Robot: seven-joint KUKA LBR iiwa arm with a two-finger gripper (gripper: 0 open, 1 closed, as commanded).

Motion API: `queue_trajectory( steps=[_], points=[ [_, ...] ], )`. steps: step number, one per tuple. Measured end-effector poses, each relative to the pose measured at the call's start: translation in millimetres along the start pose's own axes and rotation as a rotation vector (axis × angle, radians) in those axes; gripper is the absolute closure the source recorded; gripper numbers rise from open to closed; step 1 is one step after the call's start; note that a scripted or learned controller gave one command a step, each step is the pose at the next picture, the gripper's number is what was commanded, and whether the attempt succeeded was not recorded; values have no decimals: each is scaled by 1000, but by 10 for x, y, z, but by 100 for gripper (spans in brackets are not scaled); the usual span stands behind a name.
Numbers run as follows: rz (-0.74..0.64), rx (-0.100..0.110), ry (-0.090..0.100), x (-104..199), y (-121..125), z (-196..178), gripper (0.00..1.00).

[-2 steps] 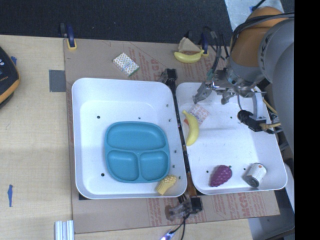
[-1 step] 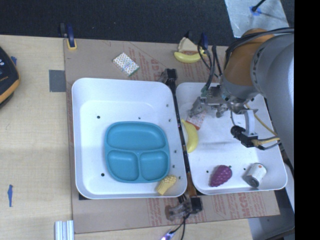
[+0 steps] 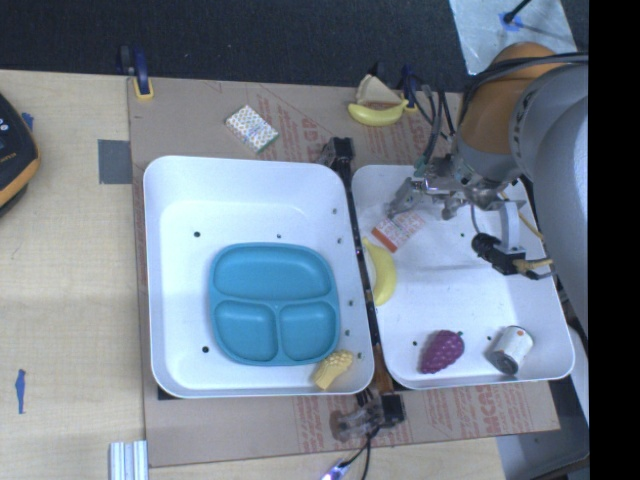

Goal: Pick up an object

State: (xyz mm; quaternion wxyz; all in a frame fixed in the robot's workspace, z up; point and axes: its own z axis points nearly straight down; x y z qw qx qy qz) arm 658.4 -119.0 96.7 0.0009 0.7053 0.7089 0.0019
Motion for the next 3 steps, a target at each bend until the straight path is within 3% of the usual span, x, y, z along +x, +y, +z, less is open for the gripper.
queue_trajectory(
  steps=[1,2,3],
  points=[
    [2,-2,-2,-262,-931,-1,0],
    [-2,-6,-3,-262,-913,-116,100],
    [-4,-4,-3,-271,-914,-218,100]
  ],
)
